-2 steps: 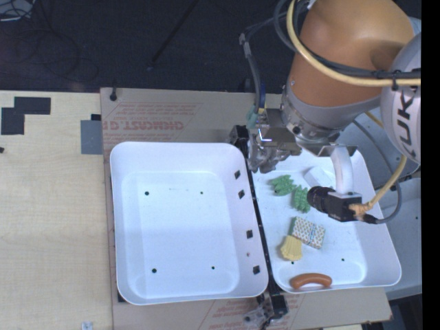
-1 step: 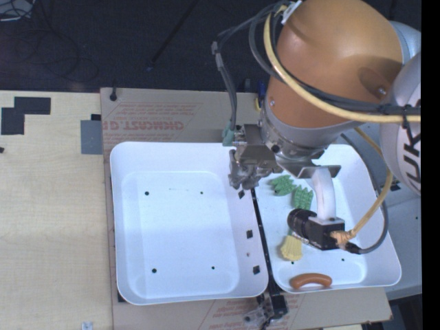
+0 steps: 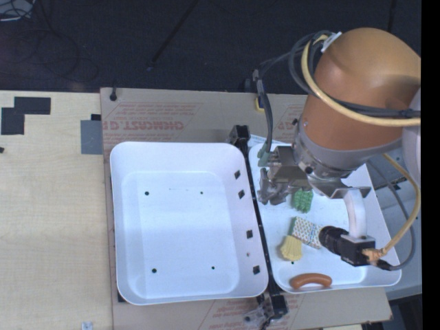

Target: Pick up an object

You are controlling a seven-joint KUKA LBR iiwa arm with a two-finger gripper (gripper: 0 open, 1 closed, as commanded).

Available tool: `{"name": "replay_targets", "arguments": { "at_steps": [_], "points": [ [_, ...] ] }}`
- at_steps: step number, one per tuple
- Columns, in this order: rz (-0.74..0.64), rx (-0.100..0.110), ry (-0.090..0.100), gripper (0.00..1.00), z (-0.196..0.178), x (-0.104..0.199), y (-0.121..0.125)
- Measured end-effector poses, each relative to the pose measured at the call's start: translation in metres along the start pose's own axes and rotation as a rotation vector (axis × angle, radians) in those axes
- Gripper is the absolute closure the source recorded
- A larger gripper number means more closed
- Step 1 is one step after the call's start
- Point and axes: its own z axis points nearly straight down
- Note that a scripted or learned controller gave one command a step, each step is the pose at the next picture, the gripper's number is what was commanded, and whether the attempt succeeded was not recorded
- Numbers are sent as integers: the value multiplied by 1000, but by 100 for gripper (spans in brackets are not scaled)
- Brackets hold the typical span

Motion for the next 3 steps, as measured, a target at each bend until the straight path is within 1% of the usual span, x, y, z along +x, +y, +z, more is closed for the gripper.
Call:
{"name": "replay_targets", "arguments": {
  "at_steps": [1, 2, 3],
  "points": [
    [-6, -13, 3, 100, -113, 37, 12],
    [-2, -4, 1, 100, -67, 46, 79],
    [-3, 8, -1, 100, 42, 54, 2]
  ]
}}
